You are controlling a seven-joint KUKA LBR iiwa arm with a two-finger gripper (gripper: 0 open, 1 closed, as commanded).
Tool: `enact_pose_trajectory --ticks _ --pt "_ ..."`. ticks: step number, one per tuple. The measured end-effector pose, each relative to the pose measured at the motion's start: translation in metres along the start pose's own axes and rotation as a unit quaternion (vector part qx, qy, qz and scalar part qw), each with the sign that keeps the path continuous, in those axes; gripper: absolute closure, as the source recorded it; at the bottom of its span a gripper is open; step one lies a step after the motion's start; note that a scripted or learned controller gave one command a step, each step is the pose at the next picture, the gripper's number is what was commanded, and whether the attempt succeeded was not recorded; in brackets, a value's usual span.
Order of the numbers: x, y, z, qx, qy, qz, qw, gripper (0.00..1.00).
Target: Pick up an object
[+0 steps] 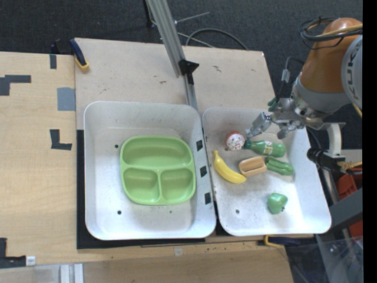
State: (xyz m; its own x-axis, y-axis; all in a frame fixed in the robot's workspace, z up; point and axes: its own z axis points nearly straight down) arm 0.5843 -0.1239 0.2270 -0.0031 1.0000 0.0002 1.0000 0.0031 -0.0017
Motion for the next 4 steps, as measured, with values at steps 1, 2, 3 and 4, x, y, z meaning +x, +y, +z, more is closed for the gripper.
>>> enact_pose_trajectory --ticks 1,2,3,4 --pt "0.0 0.0 0.0 0.0 0.0 0.0 1.0 0.0" --pt "0.0 0.009 0.052 0.002 0.0 0.0 1.0 0.0" --pt "0.002 0.009 0.096 0.002 0.0 0.001 1.0 0.0" --pt "0.003 0.009 0.14 0.0 -0.001 0.001 1.0 0.0"
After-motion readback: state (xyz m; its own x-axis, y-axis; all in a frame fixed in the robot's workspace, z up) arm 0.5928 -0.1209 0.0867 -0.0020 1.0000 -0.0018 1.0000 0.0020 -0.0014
